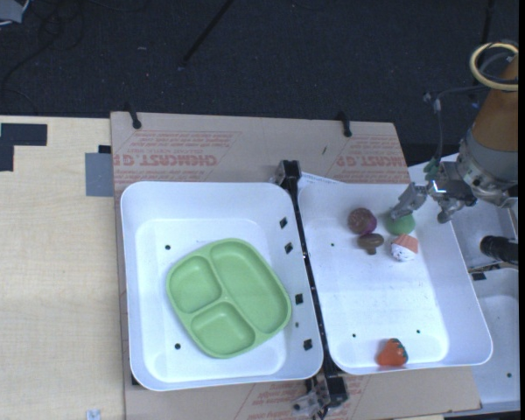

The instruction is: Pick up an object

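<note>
the grey arm (494, 143) with its orange band comes in from the right edge and angles down over the upper right part of the right bin (437, 313). its hand (409, 206) hangs at the bin's back right corner, with 1 grey finger slanting down-left toward a small green object (402, 224). the finger tip lies right at the top edge of that green piece, but i cannot tell whether the hand is spread or closed, nor whether anything sits between its fingers.

the right bin holds 5 small things. a dark purple round object (361, 220) lies near the back, left of the green one. just below it sits a small brown piece (371, 241), close to touching it. a white piece with an orange-red patch (404, 249) lies just beneath the green object. well apart from these, near the front rim, rests an orange-red object (391, 353).

the left bin (149, 226) carries a light green tray (228, 297) with 3 compartments, lying flat and turned at a slant in the middle of the bin floor.

both bins sit side by side on a sheet of brown cardboard (245, 151) with red print, which lies on the pale wooden table (44, 269). black clips (289, 175) mark the seam where the 2 bins meet.
</note>
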Controlling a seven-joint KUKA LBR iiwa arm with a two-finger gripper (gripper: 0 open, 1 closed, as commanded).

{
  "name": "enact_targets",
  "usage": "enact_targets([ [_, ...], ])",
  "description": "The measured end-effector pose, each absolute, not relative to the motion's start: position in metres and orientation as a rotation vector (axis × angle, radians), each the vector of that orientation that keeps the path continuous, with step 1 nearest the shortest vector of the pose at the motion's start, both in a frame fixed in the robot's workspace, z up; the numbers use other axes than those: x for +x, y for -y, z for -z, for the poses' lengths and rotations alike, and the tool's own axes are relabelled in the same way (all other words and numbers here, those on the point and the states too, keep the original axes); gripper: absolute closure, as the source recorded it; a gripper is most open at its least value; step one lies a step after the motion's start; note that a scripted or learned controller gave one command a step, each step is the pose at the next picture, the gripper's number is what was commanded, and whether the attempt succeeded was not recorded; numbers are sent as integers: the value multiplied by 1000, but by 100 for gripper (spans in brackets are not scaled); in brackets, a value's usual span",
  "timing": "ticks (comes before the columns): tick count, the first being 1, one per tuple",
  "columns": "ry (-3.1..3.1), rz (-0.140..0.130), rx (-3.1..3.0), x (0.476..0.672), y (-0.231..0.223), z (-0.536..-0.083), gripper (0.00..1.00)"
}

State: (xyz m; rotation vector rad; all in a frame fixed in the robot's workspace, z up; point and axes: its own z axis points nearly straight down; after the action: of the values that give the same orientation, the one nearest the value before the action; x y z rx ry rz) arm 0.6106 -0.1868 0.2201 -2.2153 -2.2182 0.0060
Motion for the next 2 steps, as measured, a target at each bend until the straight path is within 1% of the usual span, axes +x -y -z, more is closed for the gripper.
enact_targets([
  [1,2218,-5,-2215,609,178,-158,0],
  [2,2237,10,-2225,621,175,-118,0],
])
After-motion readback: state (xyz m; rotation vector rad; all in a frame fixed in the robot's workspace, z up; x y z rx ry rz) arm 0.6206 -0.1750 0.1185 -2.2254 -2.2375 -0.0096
